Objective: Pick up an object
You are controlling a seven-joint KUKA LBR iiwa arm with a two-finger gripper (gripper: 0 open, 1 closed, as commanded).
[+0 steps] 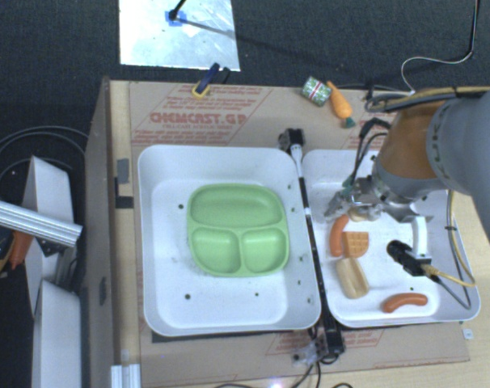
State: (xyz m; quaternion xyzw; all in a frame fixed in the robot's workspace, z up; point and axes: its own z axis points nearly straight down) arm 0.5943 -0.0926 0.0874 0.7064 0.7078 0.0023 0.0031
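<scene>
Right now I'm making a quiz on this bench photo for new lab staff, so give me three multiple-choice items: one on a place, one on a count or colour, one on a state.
1. Where does the green divided plate lie?
A. in the left bin
B. in the right bin
C. on the cardboard behind the bins

2. How many compartments does the plate have?
A. two
B. three
C. five

3. How does the orange sausage lie?
A. flat on the right bin's floor, apart from the gripper
B. propped upright against the bin wall
C. stacked on the waffle piece

Answers: 1 A, the plate sits in the middle of the left bin. 2 B, one wide section above two smaller ones. 3 A, it lies flat near the front edge, while the gripper is farther back above the food.
</scene>
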